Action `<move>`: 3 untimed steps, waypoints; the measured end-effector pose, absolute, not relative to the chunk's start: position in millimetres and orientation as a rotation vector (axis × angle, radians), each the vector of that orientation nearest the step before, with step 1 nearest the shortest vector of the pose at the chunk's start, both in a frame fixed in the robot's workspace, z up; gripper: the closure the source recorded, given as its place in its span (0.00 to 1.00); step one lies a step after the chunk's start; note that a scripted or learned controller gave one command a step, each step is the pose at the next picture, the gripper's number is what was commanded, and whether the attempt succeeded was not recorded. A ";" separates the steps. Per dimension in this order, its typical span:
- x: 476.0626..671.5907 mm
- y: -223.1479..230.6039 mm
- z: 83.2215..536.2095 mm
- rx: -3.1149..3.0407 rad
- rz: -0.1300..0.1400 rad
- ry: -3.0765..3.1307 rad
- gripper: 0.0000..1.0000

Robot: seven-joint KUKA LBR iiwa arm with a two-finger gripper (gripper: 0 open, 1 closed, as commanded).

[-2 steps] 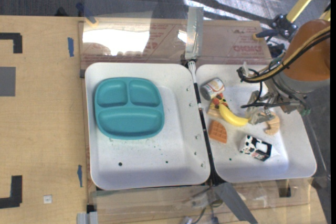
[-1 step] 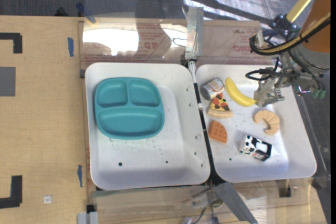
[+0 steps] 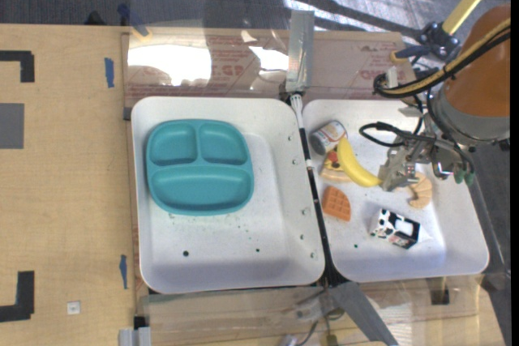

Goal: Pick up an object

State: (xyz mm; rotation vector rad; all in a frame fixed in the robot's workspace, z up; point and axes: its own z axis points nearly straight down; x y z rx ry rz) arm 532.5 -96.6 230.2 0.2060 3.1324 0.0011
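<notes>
Down in the right bin [image 3: 454,255], the gripper [image 3: 397,174] hangs low over the bin's middle, its metal fingers pointing down toward the floor of the bin, and whether they are spread or closed cannot be told from this slanted view; nothing can be seen between them. Just to its left lies a yellow banana [image 3: 355,164], curving from the upper left toward the gripper, its lower end close beside the fingers though contact cannot be judged. Under the banana's upper part sits a pale yellow wedge [image 3: 332,169], and above that a small can [image 3: 326,135] lies tilted near the divider between the bins; its label shows red and grey patches, but no writing on it can be read. Below the banana rests an orange waffle-patterned piece [image 3: 337,203], apart from the gripper. Just right of the gripper lies a tan, lumpy object [image 3: 421,192], near the fingers. Lower down, a small black-and-white box [image 3: 395,228] lies on the bin floor, its print too small to read. The left bin [image 3: 276,239] holds a teal divided plate [image 3: 199,166] with three compartments, well apart from the arm. Faint reddish lettering shows on the clear panel [image 3: 243,65] behind the bins, but it is illegible.
</notes>
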 end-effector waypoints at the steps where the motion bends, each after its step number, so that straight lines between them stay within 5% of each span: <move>1: 572.6 -42.1 241.7 0.958 0.003 2.986 1.00; 2: 521.4 -47.1 214.0 1.423 -0.001 2.802 1.00; 3: 488.2 30.9 210.2 1.752 0.000 2.612 1.00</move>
